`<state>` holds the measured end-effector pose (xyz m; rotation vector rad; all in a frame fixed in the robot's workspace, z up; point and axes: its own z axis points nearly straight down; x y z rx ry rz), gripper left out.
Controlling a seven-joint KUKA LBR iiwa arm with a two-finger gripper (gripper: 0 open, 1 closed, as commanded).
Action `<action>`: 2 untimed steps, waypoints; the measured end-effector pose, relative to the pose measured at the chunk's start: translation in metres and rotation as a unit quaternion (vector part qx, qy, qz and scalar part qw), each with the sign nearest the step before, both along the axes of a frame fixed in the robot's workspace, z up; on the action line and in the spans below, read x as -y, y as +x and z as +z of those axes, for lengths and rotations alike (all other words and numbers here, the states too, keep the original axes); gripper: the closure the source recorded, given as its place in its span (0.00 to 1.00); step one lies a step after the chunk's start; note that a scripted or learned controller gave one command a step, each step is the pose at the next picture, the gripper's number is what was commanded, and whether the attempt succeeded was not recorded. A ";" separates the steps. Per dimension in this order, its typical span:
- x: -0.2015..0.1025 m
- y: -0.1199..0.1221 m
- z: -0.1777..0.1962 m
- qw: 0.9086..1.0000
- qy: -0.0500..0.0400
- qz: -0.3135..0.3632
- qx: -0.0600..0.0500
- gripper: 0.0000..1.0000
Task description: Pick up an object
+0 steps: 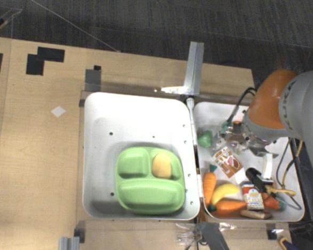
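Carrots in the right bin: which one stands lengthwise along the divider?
The carrot beside the divider, left of the banana. The other carrot lies crosswise under the banana.

Surface (31, 156): pale wood-toned board with black square markings (43, 59) near its far left corner. Two shallow white bins rest directly on it side by side, the left bin (99, 144) touching the right bin (295, 211) along a shared edge. A grey metal upright (194, 68) stands at the far end of that junction.

A metal post (194, 65) stands just above and left of the pincer (232, 133). Black markings (45, 59) lie far to its left on the wooden bench (30, 166).
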<state>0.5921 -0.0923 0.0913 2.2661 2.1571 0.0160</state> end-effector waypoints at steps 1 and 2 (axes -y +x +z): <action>-0.003 -0.021 0.001 1.000 0.000 0.020 0.002 0.00; 0.016 -0.059 0.001 0.999 0.000 0.053 0.002 0.00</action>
